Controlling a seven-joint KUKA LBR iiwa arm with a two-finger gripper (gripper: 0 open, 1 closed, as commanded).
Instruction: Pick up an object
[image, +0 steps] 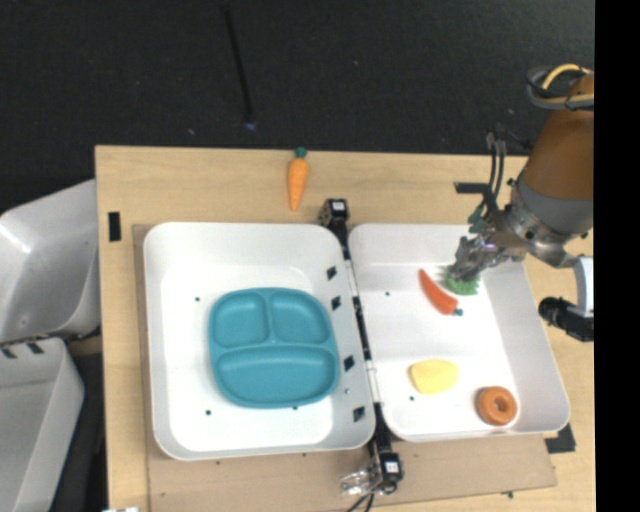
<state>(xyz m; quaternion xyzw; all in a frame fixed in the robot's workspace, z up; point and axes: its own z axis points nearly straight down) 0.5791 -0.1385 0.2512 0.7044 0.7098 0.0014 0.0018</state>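
The gripper (466, 272) is low in the right-hand white plastic bin (530, 300), toward its far side, just right of a small red chilli-shaped toy (436, 291) with a green stem end. A patch of green shows right at the fingertips, touching or just under them; whether it belongs to the chilli or is a separate piece is too small to tell. How far the pincer is open cannot be told from this angle, nor whether anything sits between its tips, so nothing can be counted as held.

To do this step well, the tips should straddle the chilli across its narrow width, not along its length, and settle low enough to catch the body instead of skating over its rounded top. The toy lies at a slant, so the wrist likely needs to match that angle before closing.

Nearer in the same bin lie a pale yellow rounded toy (433, 376) and a brown ring-shaped doughnut toy (496, 405), well apart from the arm. The left bin (170, 330) holds a blue divided plate (272, 346). An orange toy carrot (297, 180) rests on the wooden bench (200, 180) beyond the bins.
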